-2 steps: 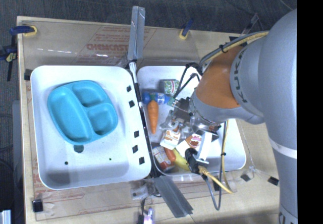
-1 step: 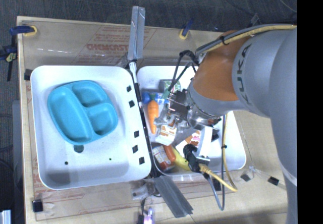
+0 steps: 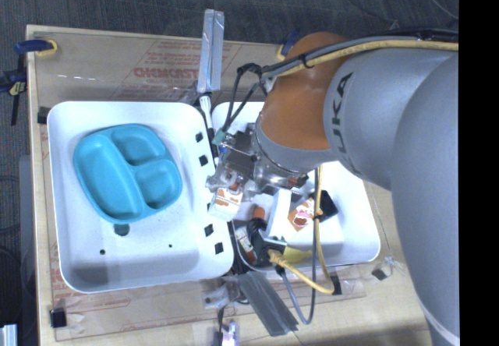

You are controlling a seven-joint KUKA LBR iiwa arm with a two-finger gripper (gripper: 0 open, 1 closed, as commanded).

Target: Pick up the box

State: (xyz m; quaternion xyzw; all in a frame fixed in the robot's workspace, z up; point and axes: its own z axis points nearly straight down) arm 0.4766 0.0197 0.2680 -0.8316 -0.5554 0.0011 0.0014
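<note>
Grey arm (image 3: 390,126) covers most of right bin (image 3: 355,239); gripper (image 3: 234,181) state unclear. Small box (image 3: 226,198) below it, orientation unclear. Blue tray (image 3: 129,171) in left bin (image 3: 70,259).

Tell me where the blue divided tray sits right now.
The blue divided tray lies in the left white bin, toward its upper-left part, well left of the arm's end effector, which is over the divider between the bins.

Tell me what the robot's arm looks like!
The arm is big, round and grey, with dark letters on its side. An orange band wraps it above the wrist. Black and yellow cables run along it, and its gripper end is a metal block with wires.
</note>
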